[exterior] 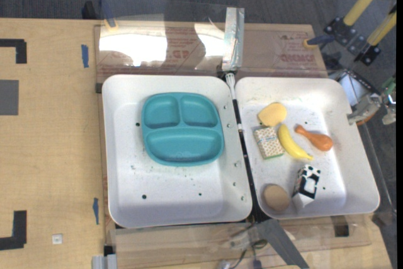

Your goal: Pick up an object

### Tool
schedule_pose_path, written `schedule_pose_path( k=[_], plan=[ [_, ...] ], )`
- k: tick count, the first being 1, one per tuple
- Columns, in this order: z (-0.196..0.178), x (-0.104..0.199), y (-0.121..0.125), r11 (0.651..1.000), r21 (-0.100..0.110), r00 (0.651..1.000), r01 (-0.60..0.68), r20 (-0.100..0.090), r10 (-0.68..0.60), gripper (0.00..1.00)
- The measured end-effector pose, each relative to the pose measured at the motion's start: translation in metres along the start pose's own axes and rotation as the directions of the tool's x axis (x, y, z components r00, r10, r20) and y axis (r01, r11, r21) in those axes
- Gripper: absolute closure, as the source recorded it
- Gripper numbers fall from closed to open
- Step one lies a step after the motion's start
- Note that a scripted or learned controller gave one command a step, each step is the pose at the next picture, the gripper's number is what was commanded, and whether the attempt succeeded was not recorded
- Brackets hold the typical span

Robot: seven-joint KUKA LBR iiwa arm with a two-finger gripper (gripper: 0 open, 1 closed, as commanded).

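In the right white bin (352, 189) lie several small objects. A pale orange rounded piece (272, 114) sits near the back. Just in front of it lies a small speckled green-edged square (269, 142), with a yellow banana (293, 143) beside it. To the banana's right is an orange drumstick-shaped toy (314, 137). Near the front rim a black-and-white carton (306, 184) stands next to a brown ball (276, 196). In the left white bin (119, 186) rests a teal divided plate (182, 128).
A clear panel with a taped metal post (233, 38) stands behind the bins. Yellow rods with a black clamp (354, 38) and a small metal fixture (368, 107) crowd the right bin's far right corner. Wooden bench (44, 135) stretches to the left.
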State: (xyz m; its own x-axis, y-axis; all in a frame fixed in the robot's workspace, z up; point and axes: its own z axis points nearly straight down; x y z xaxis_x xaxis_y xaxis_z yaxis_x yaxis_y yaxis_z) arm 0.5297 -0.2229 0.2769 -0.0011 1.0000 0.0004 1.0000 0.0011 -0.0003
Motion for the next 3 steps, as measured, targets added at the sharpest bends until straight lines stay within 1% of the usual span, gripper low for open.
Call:
schedule_pose_path(
  k=[1,2,3],
  plan=[
    [0.142,0.002,-0.031,0.999,-0.006,0.999,0.05,-0.001,-0.05,0.0],
    [0.155,0.006,0.004,1.0,0.0,1.0,0.017,-0.008,-0.017,0.0],
    [0.189,0.018,0.071,0.995,-0.008,0.996,0.095,-0.006,-0.095,0.0]
  ],
)
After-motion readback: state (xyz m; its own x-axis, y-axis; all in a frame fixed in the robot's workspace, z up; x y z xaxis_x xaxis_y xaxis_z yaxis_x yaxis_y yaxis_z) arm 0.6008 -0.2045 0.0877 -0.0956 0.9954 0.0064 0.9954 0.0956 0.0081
